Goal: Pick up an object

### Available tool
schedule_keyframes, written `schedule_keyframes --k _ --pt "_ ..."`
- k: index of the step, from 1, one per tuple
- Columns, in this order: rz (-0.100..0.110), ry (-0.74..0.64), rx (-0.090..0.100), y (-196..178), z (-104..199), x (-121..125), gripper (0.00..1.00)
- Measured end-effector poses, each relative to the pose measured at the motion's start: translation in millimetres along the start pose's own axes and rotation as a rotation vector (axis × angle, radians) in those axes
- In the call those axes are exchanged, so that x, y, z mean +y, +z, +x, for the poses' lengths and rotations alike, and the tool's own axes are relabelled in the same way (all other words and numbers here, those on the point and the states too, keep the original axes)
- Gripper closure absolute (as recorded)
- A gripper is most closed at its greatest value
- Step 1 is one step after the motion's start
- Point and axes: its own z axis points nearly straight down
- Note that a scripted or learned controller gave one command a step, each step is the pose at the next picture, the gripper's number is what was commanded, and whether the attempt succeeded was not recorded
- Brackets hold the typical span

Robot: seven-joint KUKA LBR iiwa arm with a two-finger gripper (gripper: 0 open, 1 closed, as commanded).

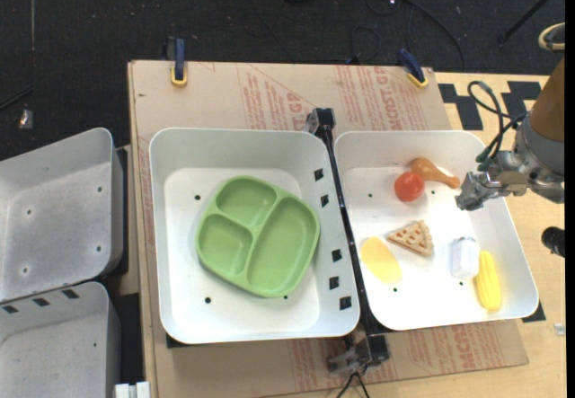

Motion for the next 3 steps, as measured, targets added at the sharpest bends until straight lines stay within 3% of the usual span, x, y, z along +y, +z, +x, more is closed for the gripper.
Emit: schedule_keyframes --k 1,3 --pt "-0.001 -0.001 0.0 -53.3 -0.4 1.7 1.0" --pt "0.005 -0.006 0.004 -38.3 109.1 15.8 1.0"
